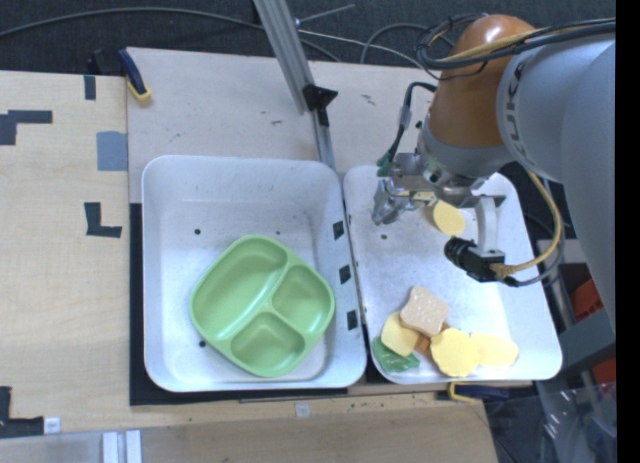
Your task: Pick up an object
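My gripper (386, 207) hangs over the back left part of the right bin (400, 261), pointing down at bare white floor. A round yellow piece (448, 218) shows just to its right, partly hidden by the wrist; whether it rests on the bin floor is unclear. At the bin's front lies a pile: a tan speckled block (425, 309), a yellow cube (399, 334), two flat yellow pieces (457, 351) (496, 350) and a green scrap (384, 357). The pile is well in front of the gripper.
The left bin (170, 201) holds a light green divided plate (262, 303) at its front right. A metal post (285, 41) slants up from the rim between the bins. A blue and yellow tool (135, 76) lies on the bench at the back left.
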